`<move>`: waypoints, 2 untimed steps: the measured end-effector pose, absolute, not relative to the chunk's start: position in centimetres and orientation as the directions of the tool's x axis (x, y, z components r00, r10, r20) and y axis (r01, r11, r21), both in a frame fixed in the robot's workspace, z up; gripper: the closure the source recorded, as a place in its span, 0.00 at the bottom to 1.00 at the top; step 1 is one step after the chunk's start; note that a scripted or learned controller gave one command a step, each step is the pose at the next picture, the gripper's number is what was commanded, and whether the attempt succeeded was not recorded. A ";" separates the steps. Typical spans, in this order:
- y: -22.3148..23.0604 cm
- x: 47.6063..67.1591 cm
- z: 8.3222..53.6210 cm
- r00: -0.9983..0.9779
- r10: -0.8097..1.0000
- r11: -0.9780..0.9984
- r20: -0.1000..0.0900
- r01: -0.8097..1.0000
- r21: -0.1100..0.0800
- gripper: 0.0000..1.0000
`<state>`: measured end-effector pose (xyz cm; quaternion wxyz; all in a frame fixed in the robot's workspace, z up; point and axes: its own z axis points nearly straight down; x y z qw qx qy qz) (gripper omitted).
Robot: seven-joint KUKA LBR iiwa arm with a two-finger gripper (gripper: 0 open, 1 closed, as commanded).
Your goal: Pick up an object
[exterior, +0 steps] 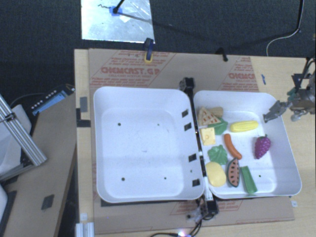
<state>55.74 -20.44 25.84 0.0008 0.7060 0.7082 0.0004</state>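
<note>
Several toys, purple grapes (262, 146) nearest, lie seemingly below-left of pincer (273, 113).

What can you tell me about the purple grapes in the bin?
The purple grapes are a small toy bunch, bumpy and plastic-looking, wide at the top and narrowing to a point at the bottom. They lie flat on the floor of the right bin, near its right side. Nothing touches them: the corn and hot dog sit apart to their left.

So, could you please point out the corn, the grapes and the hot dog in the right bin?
corn (244, 127), camera view, middle of the yellow cob.
grapes (262, 146), camera view, centre of the purple bunch.
hot dog (232, 146), camera view, middle of the orange sausage.
</note>
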 end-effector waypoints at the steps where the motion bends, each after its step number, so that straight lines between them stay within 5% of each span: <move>1: -20.5 58.2 11.7 -0.005 1.000 0.005 0.003 1.000 -0.008 0.00; 2: -15.3 64.6 8.3 -0.012 1.000 0.012 0.000 1.000 -0.003 0.00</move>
